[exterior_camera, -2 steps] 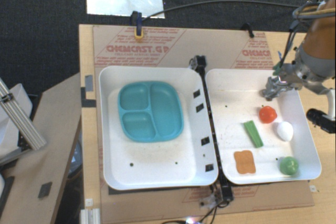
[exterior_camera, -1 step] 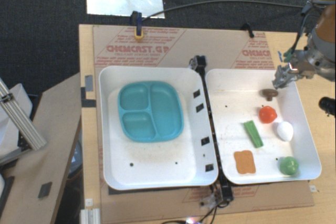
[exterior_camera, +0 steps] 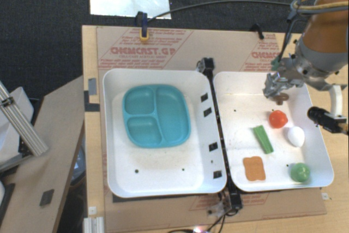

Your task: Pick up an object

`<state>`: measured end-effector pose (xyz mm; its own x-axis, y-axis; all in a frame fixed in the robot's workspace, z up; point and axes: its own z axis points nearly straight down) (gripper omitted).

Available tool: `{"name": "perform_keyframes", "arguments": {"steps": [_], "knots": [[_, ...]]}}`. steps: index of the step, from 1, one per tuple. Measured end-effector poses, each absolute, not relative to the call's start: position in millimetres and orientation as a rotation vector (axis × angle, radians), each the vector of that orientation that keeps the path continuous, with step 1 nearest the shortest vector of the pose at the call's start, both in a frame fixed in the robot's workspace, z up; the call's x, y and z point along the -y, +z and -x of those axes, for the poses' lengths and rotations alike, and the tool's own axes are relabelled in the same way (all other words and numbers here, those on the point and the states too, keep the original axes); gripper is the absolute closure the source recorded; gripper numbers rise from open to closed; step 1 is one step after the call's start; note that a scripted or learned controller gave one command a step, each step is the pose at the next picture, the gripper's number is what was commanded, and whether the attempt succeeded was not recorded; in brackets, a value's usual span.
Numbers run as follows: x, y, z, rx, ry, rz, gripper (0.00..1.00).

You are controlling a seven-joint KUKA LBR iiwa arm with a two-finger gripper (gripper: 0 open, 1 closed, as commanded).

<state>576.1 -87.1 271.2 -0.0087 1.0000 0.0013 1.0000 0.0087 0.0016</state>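
My gripper hangs over the far part of the right bin, near its back right corner. A small brown thing shows right under the gripper's tip, and I cannot tell whether it is held. Nearer the front lie a red tomato-like ball, a white egg, a green stick, a flat orange piece and a green round object.
The left bin holds a teal divided plate. A black divider with clips runs between the bins. The arm's grey and orange body overhangs the right bin's far right corner.
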Motion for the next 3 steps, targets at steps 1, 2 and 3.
{"name": "perform_keyframes", "arguments": {"steps": [1, 2, 3], "knots": [[38, 254, -573.2, -2.232, 0.004, -2.211, 1.00], [-26, 247, -565.0, -2.235, 0.004, -2.210, 1.00], [-79, 251, -558.8, -2.234, 0.005, -2.210, 1.00]]}}
